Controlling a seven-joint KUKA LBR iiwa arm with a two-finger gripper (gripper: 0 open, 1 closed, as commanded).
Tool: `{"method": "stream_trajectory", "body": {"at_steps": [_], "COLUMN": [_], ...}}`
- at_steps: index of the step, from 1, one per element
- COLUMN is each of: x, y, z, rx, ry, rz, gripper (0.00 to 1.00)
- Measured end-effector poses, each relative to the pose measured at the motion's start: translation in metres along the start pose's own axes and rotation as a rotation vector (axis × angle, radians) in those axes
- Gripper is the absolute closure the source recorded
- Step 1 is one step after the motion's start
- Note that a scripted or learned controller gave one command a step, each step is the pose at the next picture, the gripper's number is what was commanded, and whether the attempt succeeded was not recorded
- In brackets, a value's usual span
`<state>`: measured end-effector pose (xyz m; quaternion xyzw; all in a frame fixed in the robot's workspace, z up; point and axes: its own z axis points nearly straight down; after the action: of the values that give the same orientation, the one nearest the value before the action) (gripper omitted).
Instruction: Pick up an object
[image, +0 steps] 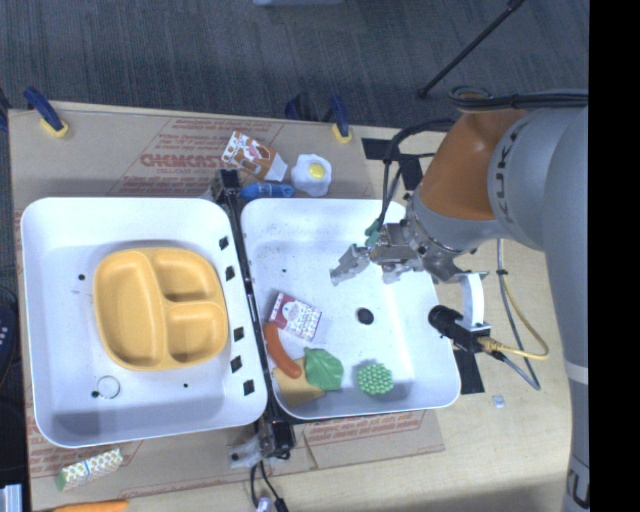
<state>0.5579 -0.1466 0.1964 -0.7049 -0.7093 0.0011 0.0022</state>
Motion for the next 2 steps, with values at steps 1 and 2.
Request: {"method": "stream_trajectory", "body": {"at_steps": [1,2], "x": [0.0511,0.0473], "y": [-0.0281,-0.0271], "z": [0.1051,0.1051], "rx": [-0.002,-0.003], "ry": [-0.003,-0.002], "rz": [-0.173,-0.109], "gripper": [0.00,0.00]}}
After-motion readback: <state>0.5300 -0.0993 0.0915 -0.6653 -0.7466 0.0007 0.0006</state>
